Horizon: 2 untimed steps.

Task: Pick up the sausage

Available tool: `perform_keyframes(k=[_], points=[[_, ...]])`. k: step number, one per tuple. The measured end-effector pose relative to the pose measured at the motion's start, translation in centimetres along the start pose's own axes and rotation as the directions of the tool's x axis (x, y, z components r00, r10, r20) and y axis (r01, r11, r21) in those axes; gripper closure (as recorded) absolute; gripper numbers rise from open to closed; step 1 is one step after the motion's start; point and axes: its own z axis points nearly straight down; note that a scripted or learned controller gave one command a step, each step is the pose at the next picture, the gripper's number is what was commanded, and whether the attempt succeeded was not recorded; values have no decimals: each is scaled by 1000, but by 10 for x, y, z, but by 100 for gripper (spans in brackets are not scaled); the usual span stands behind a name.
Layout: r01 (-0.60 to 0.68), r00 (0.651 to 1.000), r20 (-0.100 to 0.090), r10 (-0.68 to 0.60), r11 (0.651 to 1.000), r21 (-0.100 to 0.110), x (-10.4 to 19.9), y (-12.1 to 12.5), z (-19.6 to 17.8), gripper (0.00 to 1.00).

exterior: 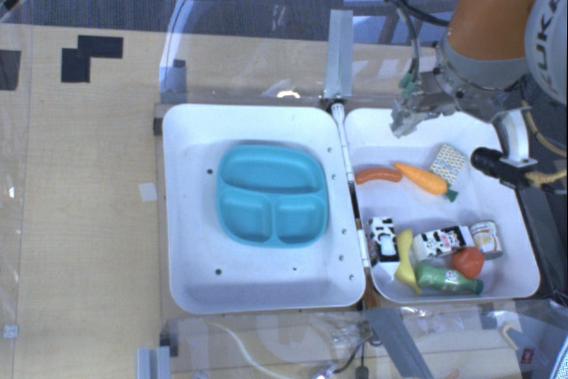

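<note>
From above, two shallow white bins with rounded corners and smooth, glossy walls sit side by side on a pale wooden bench. The left bin (191,191) holds a light blue plastic plate (272,193), a soft rounded rectangle split into three compartments.

The right bin (524,266) holds the small things. The sausage (378,176) is a short, smooth, orange-red cylinder with rounded ends, lying nearly flat against the bin's left wall in its upper half. Just to its right, almost end to end with it, lies a carrot (422,178), a tapered orange cone with a green tip. A small checkered packet (448,162) stands tilted beside the carrot. Toward the near edge are a black-and-white carton (382,239), a yellow banana (406,260), a white carton (441,241), a green bottle (448,280), a red tomato (469,261) and a small round can (485,237), all crowded together.

The gripper (410,115) is dull grey metal, hanging over the bin's far side, above and to the right of the sausage and apart from it. Its fingers look close together, with nothing between them, though how far they are parted I cannot tell.
</note>
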Motion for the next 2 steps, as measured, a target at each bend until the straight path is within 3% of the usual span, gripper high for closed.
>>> perform_keyframes(k=[1, 2], points=[[345, 939, -3, -345, 939, 3, 30, 44, 27, 100], [465, 885, -5, -465, 885, 5, 25, 51, 104, 100]])
